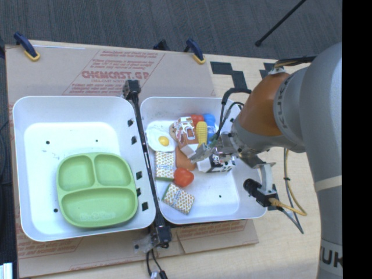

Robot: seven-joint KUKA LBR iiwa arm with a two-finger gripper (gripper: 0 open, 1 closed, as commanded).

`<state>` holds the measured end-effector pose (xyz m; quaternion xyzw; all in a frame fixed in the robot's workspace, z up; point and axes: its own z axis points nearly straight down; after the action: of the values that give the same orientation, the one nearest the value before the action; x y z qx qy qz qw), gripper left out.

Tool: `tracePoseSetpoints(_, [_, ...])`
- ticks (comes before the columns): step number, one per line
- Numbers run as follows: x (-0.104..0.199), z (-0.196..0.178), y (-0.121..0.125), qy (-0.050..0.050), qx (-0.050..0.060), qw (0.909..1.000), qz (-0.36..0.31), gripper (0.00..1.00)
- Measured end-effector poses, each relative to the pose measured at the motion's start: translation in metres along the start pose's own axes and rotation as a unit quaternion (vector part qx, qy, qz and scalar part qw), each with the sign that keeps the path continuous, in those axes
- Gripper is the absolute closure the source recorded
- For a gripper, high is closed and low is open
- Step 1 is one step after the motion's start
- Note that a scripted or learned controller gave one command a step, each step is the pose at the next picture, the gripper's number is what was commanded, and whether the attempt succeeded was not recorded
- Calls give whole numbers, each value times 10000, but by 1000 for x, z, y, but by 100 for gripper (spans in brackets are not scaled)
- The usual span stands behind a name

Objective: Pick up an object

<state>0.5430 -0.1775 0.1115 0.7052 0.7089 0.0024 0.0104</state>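
Camera view, cardboard (pixel 116 71) printed "CHEMCAST", beneath bins (pixel 35 115)

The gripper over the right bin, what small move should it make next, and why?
Probably a short descent. The gripper sits low over the toy food heaped in the right white bin, beside the tan piece and above the red tomato-like piece. Nothing visibly sits between its fingers, so lowering onto the nearest piece seems sensible.
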Motion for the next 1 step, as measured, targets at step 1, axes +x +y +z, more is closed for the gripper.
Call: tracePoseSetpoints(1, [0, -12, 3, -8, -26, 10000, -17, 100])
